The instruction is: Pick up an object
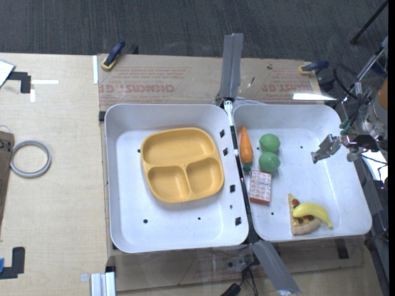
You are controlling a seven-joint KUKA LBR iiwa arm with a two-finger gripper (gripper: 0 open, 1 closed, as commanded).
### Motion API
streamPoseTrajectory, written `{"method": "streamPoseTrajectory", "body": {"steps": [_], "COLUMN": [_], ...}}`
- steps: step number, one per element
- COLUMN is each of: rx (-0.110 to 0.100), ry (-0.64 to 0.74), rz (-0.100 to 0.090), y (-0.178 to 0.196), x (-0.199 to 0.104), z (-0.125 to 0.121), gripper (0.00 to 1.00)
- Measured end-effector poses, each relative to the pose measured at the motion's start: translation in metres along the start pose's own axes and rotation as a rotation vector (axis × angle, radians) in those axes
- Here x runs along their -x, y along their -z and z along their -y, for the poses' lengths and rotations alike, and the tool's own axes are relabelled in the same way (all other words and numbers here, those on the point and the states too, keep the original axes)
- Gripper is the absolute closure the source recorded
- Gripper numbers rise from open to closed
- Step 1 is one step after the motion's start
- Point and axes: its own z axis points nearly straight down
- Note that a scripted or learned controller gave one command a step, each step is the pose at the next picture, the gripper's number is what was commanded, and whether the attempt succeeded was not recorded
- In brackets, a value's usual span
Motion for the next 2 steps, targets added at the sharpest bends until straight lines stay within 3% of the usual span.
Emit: {"method": "streamPoseTrajectory", "body": {"steps": [1,2], "rx": [0.0,0.0], "ry": [0.105,0.26], "rz": [-0.001,-0.002], "y": [-0.131,-0.156], "x": [-0.055,-0.035], "z": [0.002,0.041], "gripper": [0.0,0.0]}}
